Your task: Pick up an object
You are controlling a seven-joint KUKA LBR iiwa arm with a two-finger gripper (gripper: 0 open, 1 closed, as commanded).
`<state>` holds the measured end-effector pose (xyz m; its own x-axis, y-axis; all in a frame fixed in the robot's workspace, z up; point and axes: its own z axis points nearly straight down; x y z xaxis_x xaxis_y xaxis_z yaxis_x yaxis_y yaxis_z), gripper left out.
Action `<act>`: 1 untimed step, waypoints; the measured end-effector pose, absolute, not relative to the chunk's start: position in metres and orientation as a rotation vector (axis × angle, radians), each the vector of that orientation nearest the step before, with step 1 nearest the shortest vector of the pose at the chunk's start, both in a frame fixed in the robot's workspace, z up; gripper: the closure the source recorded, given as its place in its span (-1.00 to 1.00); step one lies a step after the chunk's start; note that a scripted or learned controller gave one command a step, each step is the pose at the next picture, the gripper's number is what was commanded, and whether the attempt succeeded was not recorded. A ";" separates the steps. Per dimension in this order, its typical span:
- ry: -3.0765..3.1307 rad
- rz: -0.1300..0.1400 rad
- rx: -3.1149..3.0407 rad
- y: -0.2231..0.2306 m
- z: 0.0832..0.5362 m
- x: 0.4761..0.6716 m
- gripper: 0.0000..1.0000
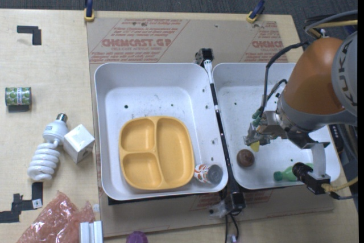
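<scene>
My gripper (pixel 255 138) hangs over the left part of the right bin (pixel 239 88), under the arm's orange band. A small yellow piece (pixel 254 147) shows just below the gripper's tip; whether it is held I cannot make out. A brown round object (pixel 245 158) lies on the bin floor just below and left of the gripper. A green object (pixel 286 175) lies near the bin's front edge, partly behind the arm's black fitting.
The left bin (pixel 108 94) holds a yellow divided plate (pixel 154 152) and a small tipped can (pixel 208 174) at its front right corner. On the bench to the left lie a spiral light bulb (pixel 45 152), a white cube (pixel 78 143), a green can (pixel 18 97) and a red mesh bag (pixel 57 219).
</scene>
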<state>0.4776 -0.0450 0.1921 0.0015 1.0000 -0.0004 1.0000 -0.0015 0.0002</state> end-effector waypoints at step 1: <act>2.220 0.001 2.221 -0.038 0.192 0.478 1.00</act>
<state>0.4782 -0.0379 0.1923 0.0003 1.0000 -0.0003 1.0000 -0.0003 0.0013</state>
